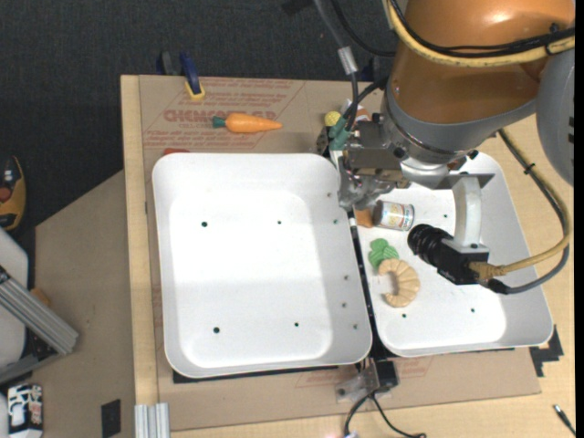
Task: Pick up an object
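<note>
Tool [358,195] low over right bin [484,322], 10 o'clock corner; apart or together, we cannot tell | small can [394,215] lies at tool's 4 o'clock, just beside | we judge it light, stiff, slick, rolls; grip across body.

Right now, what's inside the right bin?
A small can, a green piece and a croissant. The arm covers the bin's far end, so anything there is hidden.
</note>
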Available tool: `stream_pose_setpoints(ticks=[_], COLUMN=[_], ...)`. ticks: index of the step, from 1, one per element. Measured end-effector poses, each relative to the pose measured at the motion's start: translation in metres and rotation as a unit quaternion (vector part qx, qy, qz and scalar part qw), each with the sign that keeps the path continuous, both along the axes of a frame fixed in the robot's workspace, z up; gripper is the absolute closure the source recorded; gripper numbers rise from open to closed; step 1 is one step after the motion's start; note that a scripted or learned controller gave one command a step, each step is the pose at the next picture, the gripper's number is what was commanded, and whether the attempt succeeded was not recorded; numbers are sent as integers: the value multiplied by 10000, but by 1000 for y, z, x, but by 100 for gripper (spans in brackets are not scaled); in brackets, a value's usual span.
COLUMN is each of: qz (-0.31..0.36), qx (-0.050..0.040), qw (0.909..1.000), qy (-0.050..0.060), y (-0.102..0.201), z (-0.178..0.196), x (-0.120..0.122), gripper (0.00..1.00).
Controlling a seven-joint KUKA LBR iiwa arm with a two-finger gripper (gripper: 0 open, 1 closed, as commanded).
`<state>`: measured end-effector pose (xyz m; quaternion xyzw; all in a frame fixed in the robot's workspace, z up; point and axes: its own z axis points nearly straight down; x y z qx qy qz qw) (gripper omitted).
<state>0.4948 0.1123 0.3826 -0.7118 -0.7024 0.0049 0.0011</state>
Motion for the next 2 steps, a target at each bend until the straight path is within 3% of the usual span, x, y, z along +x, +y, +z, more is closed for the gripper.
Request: stream_pose_setpoints(ticks=[1, 2], qz=[110, -26], qx=[70, 5], qw=[9998, 10000], qy=[-123, -11], y=[71, -99], z=[133, 67], x=[-16, -16], gripper=[100, 100])
